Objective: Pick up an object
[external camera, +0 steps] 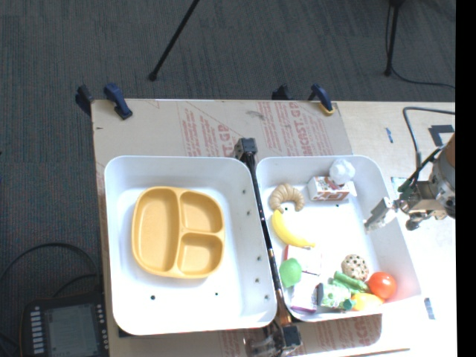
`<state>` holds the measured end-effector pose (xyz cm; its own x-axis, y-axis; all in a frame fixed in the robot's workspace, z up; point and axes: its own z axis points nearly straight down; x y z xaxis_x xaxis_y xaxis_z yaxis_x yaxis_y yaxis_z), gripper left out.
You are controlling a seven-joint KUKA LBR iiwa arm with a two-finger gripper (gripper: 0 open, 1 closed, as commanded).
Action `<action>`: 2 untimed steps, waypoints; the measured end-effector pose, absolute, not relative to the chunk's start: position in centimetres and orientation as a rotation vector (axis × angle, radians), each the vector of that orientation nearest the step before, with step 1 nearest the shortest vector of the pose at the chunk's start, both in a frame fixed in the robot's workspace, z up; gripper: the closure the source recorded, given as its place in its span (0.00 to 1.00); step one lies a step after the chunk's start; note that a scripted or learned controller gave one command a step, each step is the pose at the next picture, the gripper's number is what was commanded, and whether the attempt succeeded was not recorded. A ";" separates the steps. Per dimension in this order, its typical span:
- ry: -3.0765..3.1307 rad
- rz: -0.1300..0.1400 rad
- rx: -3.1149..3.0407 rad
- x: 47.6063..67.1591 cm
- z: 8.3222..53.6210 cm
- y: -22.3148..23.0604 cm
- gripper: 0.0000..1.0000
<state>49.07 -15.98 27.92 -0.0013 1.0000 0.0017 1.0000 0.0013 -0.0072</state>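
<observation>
The right bin (349, 222) holds several toy foods. Among them are a croissant (286, 195), a banana (291, 231), a small milk carton (328, 189) and a white crumpled item (342, 171). Toward its front lie a green ball (291, 272), a cookie (355, 265), a red tomato (381, 285) and a green vegetable (346, 281). My gripper (394, 216) hovers over the right rim of this bin. It is open, with one pale finger (375, 216) reaching over the bin's inside. Nothing sits between the fingers.
A yellow divided plate (178, 231) lies in the left bin (119, 288). Blue and black clamps (117, 99) grip the board's far edge. A tablet (63, 326) rests on the floor at the lower left, and tripod legs (175, 32) stand behind the bench.
</observation>
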 end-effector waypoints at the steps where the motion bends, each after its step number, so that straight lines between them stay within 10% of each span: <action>1: -2.215 0.008 -2.215 57.0 11.8 -15.0 0.00; 2: -2.217 0.007 -2.215 64.1 8.3 -14.4 0.00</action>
<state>64.08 -14.43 8.27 -0.0010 1.0000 0.0021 1.0000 0.0011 -0.0085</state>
